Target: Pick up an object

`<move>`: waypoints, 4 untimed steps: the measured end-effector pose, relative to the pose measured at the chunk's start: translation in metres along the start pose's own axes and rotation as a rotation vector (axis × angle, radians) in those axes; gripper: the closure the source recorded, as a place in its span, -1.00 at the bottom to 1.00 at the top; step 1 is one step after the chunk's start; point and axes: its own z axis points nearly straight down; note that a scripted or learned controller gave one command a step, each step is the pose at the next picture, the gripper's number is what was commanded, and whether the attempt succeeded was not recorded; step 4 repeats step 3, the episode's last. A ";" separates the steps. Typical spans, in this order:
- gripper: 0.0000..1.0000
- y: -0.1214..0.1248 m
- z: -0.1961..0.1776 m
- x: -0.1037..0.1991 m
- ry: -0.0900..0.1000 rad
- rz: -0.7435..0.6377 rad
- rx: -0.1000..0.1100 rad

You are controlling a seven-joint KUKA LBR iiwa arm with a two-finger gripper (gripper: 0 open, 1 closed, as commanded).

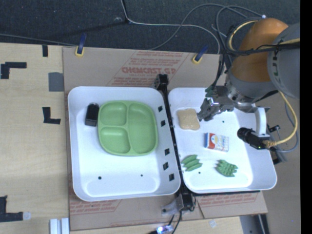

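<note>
Tan bread slice (188,119) beside gripper (207,110)

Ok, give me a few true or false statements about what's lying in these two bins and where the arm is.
1. The green three-compartment plate lies in the left white bin. True.
2. The small black block sits on the plate. False: it lies beside the plate's left edge, on the bin floor.
3. The tan bread-like piece lies in the right white bin. True.
4. The gripper hovers over the left bin. False: it is over the right bin, beside the tan piece.
5. The small white, red and blue carton lies in the right bin. True.
</note>
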 end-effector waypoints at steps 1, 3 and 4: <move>1.00 0.008 0.013 0.049 -0.001 0.001 0.003; 1.00 0.033 0.022 0.155 0.000 -0.001 0.001; 1.00 0.033 0.022 0.155 0.000 -0.001 0.001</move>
